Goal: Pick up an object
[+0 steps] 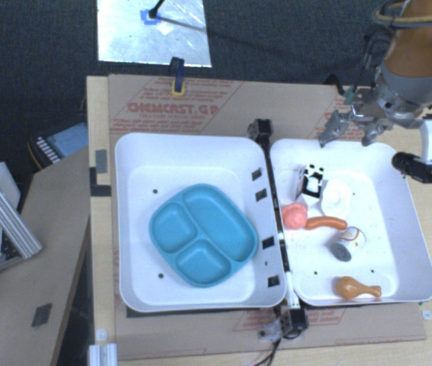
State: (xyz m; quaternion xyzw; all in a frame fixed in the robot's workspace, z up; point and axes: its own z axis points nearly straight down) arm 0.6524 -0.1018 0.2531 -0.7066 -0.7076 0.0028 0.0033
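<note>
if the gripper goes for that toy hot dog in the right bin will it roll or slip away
The toy hot dog is long, rounded and looks like smooth plastic, so it may roll sideways or squirt out of a pinch across its length. It lies against a pink ball, which could get nudged. It is probably light and stiff. The gripper hangs open over the bin's far edge.

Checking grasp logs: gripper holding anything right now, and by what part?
Nothing held. The gripper hangs open above the right bin's far rim, with nothing between its fingers; the toys lie in the bin below.

Red print, seemingly "CHEMCAST", on the brown board (172,107) under the bins.
</note>
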